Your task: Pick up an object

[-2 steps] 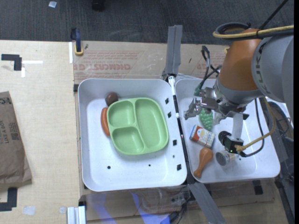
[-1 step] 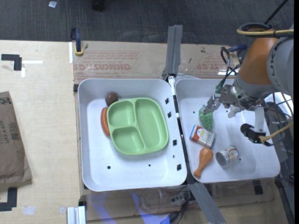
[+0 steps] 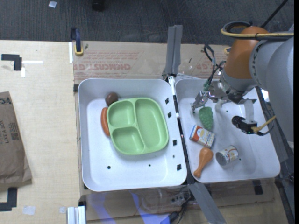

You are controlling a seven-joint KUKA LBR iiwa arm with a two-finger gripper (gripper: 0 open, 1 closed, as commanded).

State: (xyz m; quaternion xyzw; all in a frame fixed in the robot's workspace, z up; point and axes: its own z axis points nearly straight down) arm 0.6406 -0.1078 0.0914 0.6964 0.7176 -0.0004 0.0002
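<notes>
Pale wooden bench [image 3: 42, 59] is seen from above, carrying two shallow white bins side by side. Within the left bin [image 3: 93, 167], a green divided tray [image 3: 138, 125] is set, with an orange carrot-like piece [image 3: 104, 121] and a brown round item [image 3: 111, 98] tucked against its left edge. Within the right bin [image 3: 261, 162], a green bumpy vegetable [image 3: 206, 118], a small carton [image 3: 202, 136], a drumstick-shaped toy [image 3: 203, 161] and a small can [image 3: 227, 155] are laid out. The gripper [image 3: 203, 98] is positioned low at the bin's upper left, just above the green vegetable; whether it is released or clenched cannot be told, and nothing is seen grasped.
</notes>
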